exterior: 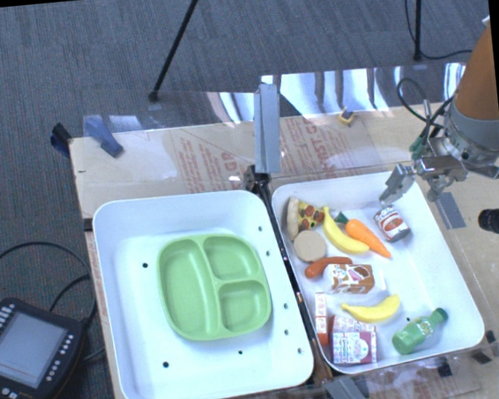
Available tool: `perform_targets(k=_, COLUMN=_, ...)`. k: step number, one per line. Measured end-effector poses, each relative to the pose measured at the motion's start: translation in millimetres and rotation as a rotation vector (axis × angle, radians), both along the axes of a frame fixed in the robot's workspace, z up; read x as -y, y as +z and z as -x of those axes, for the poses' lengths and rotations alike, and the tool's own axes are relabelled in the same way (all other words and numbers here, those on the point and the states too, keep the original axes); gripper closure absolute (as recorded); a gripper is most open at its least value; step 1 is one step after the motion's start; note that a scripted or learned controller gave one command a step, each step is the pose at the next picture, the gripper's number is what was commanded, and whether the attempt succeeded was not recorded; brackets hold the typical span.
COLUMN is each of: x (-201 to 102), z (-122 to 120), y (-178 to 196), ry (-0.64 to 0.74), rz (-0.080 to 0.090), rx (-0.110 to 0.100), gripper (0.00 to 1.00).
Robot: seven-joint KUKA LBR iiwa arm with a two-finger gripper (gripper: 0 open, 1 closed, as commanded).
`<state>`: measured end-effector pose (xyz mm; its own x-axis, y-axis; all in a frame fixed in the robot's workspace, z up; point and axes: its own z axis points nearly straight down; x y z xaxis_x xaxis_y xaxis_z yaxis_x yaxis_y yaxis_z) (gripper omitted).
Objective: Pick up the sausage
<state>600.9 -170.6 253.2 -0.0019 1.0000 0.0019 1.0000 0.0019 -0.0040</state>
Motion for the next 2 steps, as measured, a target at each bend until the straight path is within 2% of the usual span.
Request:
perform_targets(k=1, x=-111.4, z=95.9, y=2.0, ry=-0.045, rz=0.000, rx=-0.003, gripper=0.00)
perform_targets(k=2, x=-109.6, z=96.1, y=9.6, ry=-0.052, rz=-0.001, rx=-0.007, gripper=1.00)
